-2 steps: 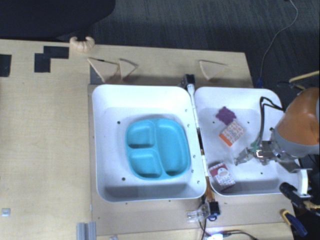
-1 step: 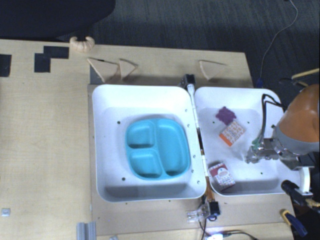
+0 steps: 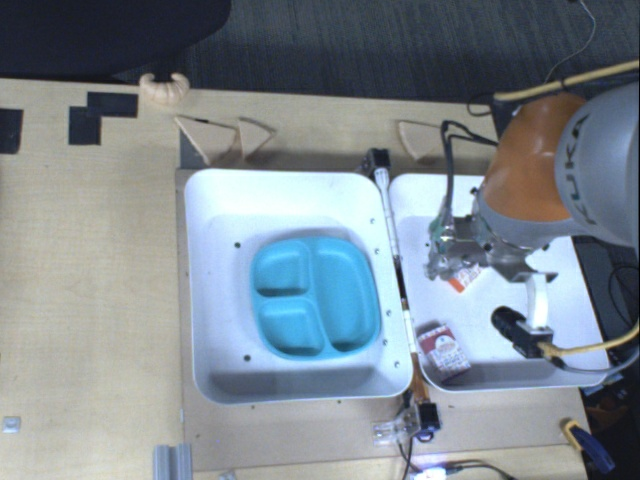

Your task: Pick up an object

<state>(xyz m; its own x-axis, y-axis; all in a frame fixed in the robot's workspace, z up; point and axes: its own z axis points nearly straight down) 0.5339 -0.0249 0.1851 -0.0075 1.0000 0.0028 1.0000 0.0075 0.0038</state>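
Grey two-finger gripper (image 3: 452, 258) hovering in right white bin (image 3: 420, 203), jaw gap unreadable, possibly over small orange-white object (image 3: 463, 280); red-patterned box (image 3: 441, 350) lying nearer bin's front wall. Descending squarely advised.

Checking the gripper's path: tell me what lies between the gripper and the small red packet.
In the camera view, bare white bin floor separates the gripper from the red packet.
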